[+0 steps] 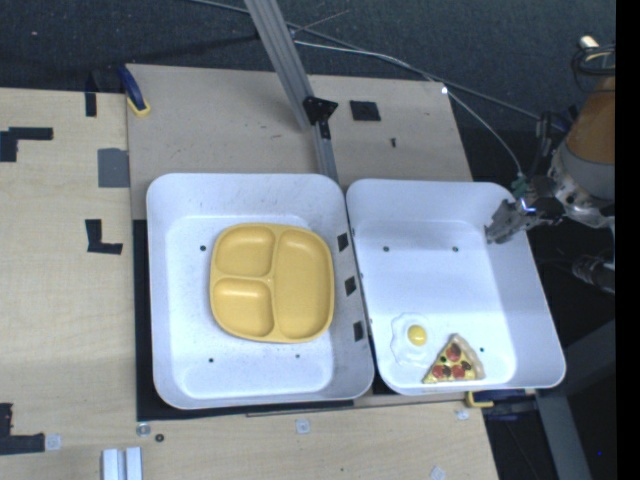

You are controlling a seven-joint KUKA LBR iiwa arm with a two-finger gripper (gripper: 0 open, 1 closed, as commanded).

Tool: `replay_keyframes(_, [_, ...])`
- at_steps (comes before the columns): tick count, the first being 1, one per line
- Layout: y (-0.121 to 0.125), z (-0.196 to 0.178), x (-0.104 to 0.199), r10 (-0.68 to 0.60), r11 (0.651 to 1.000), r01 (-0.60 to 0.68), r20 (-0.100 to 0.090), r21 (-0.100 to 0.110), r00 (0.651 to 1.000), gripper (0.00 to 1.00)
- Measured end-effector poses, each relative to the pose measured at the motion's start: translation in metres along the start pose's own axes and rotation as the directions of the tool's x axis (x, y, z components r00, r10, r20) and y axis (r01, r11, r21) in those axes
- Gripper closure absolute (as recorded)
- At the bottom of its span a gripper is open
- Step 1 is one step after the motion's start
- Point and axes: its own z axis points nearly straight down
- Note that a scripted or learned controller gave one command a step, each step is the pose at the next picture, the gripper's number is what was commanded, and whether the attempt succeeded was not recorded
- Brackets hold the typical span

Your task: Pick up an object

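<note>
A yellow 3-compartment plate (271, 282) lies in the left bin (180, 203). In the right bin (420, 203), a toy fried egg (410, 338) lies just beside a toy pizza slice (455, 361), near its front edge. The gripper (503, 224) hovers over the right bin's right rim; whether it is parted, I cannot tell.

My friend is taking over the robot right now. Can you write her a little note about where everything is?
Gripper: at the right bin's upper right rim, holding nothing; can't tell if open.
Left bin: yellow divided plastic plate.
Right bin, near front edge: toy fried egg and toy pizza slice, side by side.
Done: nothing picked yet.
Left: go down, grab one object, lift.
</note>
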Motion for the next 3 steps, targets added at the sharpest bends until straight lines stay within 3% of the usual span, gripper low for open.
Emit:
replay_keyframes(1, [0.001,-0.024,0.0,0.0,1.0,0.0,-0.001,0.001,1.0,1.0])
replay_keyframes(3, [-0.007,-0.03,0.115,-0.005,1.0,0.005,-0.002,0.005,1.0,1.0])
